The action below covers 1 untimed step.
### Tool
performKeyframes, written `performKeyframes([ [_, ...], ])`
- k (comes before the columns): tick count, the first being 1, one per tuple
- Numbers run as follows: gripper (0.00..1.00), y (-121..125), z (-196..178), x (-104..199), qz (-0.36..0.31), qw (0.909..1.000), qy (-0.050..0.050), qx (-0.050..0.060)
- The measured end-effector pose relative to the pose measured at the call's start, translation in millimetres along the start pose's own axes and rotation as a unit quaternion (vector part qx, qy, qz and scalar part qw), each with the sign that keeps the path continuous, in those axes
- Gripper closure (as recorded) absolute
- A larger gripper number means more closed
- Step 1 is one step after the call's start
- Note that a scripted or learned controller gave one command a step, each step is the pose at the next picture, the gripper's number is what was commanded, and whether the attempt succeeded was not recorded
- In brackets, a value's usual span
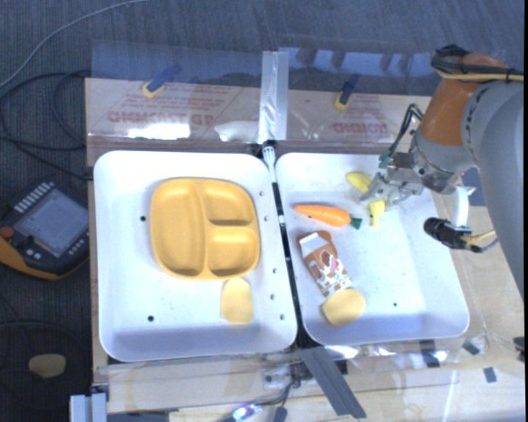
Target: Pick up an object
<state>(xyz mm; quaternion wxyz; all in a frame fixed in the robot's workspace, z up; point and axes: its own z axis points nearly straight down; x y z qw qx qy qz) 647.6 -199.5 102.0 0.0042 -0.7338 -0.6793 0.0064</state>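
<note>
In the right bin point(422, 297) lie an orange carrot point(322, 214), a small yellow banana-like piece point(358, 181), a brown and white carton point(326, 265) and a pale yellow lump point(344, 306). My gripper point(384, 195) is low over the back of this bin, just right of the yellow piece and beyond the carrot's green tip. A small yellow bit point(376, 211) shows right under the gripper; whether it is held I cannot tell. The grey arm with its orange band point(444, 112) reaches in from the right.
The left bin point(123, 306) holds a yellow divided plate point(204, 227) and a pale yellow round piece point(237, 301). A ridge point(282, 236) separates the two bins. A black cable clip point(449, 233) hangs off the arm over the right bin's right side.
</note>
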Motion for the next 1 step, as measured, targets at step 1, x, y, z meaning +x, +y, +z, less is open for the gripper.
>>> performKeyframes([
  [1,1.00,-17.4,-113.1,50.4,0.021,0.9997,0.001,-0.007],
])
